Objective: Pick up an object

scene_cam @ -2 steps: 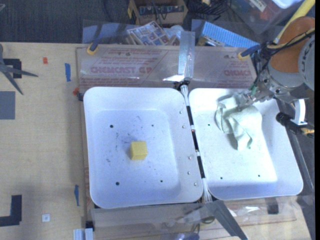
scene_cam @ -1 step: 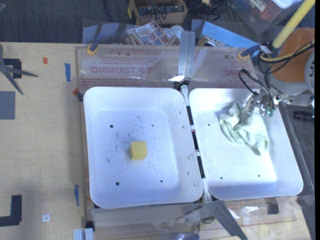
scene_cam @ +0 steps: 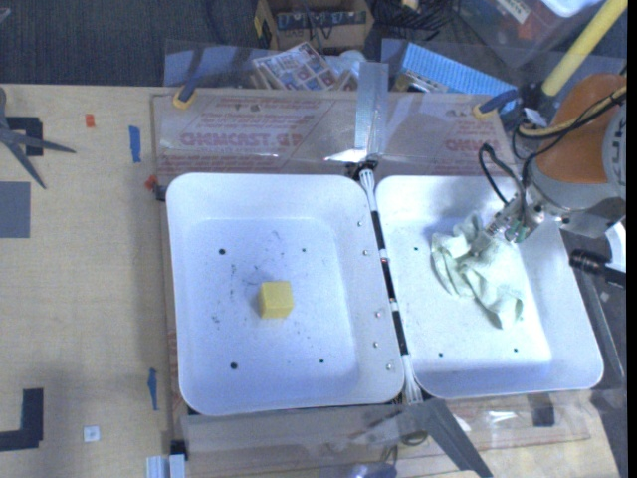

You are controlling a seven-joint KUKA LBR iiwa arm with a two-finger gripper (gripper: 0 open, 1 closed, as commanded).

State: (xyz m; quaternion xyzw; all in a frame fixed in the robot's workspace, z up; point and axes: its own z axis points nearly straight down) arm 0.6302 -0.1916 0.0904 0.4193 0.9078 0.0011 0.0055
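A small yellow block (scene_cam: 277, 300) is parked near the middle of the left bin (scene_cam: 199, 207). Over in the right bin (scene_cam: 557, 361), a crumpled pale green cloth (scene_cam: 476, 272) is spread across the middle, well apart from the block. Further back, the gripper (scene_cam: 495, 239) is pushed down onto the cloth's upper edge, touching it. Whether the fingers are clamped on fabric can't really be told, since the view is too blurry there.
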